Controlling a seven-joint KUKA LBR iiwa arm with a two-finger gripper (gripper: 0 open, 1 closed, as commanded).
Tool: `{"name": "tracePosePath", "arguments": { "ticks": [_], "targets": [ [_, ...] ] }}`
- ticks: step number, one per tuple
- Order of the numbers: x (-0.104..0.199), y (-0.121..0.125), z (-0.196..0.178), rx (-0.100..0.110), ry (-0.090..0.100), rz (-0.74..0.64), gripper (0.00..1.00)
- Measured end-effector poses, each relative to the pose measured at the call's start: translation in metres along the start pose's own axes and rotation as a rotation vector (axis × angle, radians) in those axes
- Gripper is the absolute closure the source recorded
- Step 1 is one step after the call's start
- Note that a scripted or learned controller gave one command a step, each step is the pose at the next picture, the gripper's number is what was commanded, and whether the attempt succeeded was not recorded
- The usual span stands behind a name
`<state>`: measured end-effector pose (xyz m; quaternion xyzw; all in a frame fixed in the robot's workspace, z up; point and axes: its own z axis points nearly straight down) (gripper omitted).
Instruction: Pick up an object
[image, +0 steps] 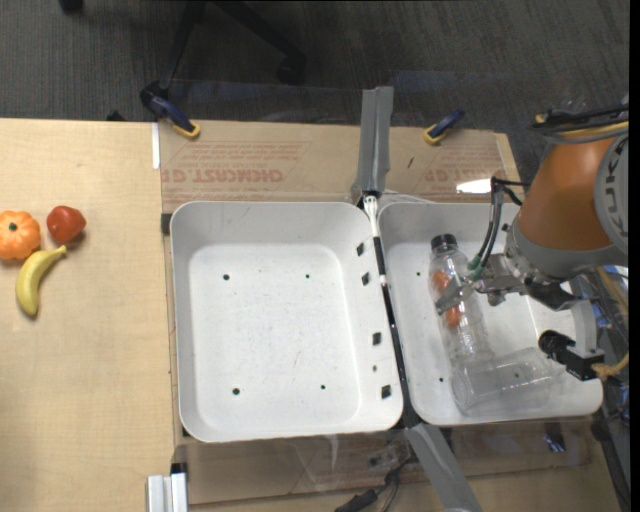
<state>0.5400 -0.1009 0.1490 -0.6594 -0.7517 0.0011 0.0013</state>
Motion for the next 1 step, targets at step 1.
{"name": "tracePosePath", "arguments": {
  "ticks": [1],
  "targets": [
    [-0.0081, 0.0254, 0.0582, 0.000, 0.000, -0.030, 0.00]
  ]
}}
